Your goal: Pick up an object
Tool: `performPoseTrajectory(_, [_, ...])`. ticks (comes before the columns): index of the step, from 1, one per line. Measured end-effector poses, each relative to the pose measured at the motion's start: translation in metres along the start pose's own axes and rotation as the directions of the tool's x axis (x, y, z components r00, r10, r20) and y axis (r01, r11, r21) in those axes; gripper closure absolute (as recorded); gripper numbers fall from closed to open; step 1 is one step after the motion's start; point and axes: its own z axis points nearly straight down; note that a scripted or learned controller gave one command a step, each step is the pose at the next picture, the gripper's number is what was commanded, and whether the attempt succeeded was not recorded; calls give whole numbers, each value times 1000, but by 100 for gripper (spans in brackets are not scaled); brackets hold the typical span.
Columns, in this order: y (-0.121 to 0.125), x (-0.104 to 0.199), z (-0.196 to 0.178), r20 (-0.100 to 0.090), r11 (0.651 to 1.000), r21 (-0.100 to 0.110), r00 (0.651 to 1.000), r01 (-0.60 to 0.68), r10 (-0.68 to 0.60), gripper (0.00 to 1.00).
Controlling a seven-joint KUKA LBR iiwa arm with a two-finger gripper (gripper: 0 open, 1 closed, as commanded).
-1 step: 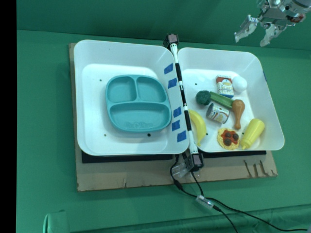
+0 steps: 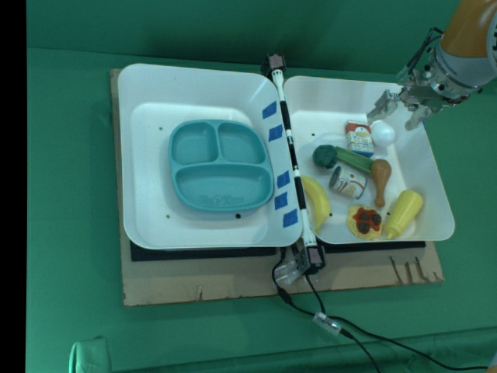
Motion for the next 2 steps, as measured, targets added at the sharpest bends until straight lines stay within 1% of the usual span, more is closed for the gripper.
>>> performPoseTrajectory(1, [-13, 10, 65, 2, 1000, -22, 1000, 2, -2, 0])
performPoseTrajectory(2, [-46, 9, 64, 4, 999, -36, 1000, -1, 1, 0])
